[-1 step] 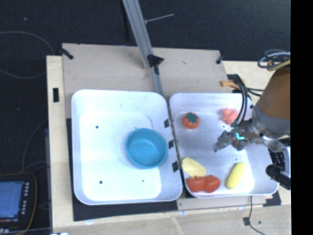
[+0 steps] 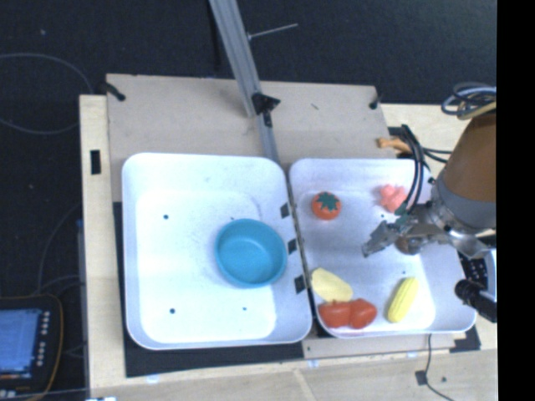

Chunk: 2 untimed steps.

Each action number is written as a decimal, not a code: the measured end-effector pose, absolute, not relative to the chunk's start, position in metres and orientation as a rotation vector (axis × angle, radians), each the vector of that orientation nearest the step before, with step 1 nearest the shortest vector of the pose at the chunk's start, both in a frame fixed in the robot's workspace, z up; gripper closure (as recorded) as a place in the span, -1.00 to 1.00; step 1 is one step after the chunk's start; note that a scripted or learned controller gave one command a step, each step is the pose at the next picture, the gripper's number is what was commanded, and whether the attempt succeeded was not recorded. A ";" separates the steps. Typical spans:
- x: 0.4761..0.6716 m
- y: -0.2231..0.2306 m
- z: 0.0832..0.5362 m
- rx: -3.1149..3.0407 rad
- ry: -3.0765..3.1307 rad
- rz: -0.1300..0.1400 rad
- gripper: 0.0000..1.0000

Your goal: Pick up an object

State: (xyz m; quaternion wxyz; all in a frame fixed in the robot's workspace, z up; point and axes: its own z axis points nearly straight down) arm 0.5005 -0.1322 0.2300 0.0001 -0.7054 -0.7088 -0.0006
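objects for picking sit mostly in the right shallow white bin [image 2: 368, 174]: i note a small red tomato-shaped toy with a green top [image 2: 326, 205] near its upper left, a pink lumpy toy [image 2: 391, 195] near the upper middle, a pale yellow wedge-shaped toy [image 2: 332, 286] at the lower left, a red pepper-like toy [image 2: 348, 313] just below it and touching it, and a yellow corn-cob toy [image 2: 403, 299] at the lower right. the left shallow white bin [image 2: 167, 182] holds a round blue plastic bowl [image 2: 250, 252]. from my station, the grey arm's end effector [image 2: 374, 242] hangs over bare bin floor between the tomato and corn. its fingers look parted, with nothing between them. both bins rest on the pale wooden table [image 2: 318, 107].
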 end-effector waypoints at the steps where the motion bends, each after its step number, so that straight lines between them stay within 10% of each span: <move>1: 0.491 -0.132 0.181 -2.218 -2.220 0.007 -1.00; 2: 0.494 -0.129 0.136 -2.219 -2.217 0.006 -1.00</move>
